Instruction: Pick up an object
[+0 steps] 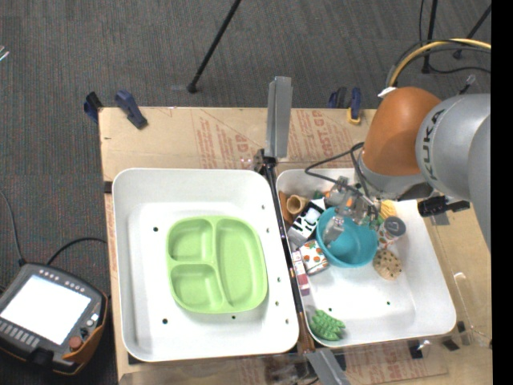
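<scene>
Item: teal bowl, lying in the right bin towards its upper left, among small clutter: a black-and-white carton at its left, a spotted box below-left, a speckled cookie-like piece at its right.

Handling: judged light, rigid plastic, smooth and likely slippery on the curved wall; not fragile. Best hold is probably the thin rim, one finger inside, one outside.

Gripper: over the bowl's upper rim, at or just inside the lip. Whether the fingers stand apart or together cannot be told; the wrist and cables hide them. No grip on the bowl is evident.

Also present: green divided plate in the left bin; green leafy toy low in the right bin.
</scene>
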